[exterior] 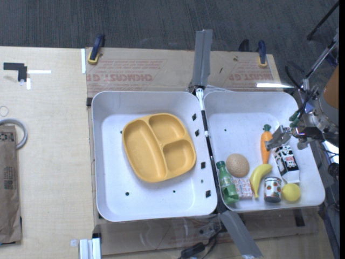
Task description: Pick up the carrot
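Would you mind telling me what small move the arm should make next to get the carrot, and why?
Probably a short shift toward the left bin and down, to centre the gripper over the carrot. The gripper sits at the carrot's right side, nothing seen between its fingers. The carrot lies lengthwise in the right bin, close to the banana, so a careful descent seems wise.

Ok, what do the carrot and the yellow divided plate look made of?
Carrot: probably plastic toy food, judging by its smooth, uniform orange body and small green top. Divided plate: looks like moulded plastic with a matte finish; even yellow colour, rounded compartments, no glare.
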Action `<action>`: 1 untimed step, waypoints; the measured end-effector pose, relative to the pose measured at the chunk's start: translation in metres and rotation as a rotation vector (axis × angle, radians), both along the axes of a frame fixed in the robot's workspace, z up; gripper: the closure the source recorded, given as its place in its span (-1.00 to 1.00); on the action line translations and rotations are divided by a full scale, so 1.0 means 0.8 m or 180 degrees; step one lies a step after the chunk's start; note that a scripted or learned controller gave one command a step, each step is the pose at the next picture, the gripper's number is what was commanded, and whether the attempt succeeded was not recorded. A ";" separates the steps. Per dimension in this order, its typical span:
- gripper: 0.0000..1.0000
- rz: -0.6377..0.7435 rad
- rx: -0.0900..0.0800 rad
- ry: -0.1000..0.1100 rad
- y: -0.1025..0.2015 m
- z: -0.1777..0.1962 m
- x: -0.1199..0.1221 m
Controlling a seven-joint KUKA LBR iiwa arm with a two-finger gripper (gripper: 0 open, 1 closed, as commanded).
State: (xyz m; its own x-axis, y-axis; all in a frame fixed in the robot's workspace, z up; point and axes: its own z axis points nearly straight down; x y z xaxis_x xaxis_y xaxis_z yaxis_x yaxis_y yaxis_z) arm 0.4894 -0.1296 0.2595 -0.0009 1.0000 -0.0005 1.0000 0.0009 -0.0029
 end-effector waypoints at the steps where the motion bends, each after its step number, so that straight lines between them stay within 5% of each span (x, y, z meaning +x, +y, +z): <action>1: -1.00 0.0244 0.0002 -0.0001 -0.050 -0.125 0.083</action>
State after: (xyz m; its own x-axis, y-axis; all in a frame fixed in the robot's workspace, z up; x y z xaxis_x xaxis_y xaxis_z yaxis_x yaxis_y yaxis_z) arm 0.5558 -0.1696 0.1597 -0.0775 0.9970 0.0001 0.9970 0.0775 -0.0027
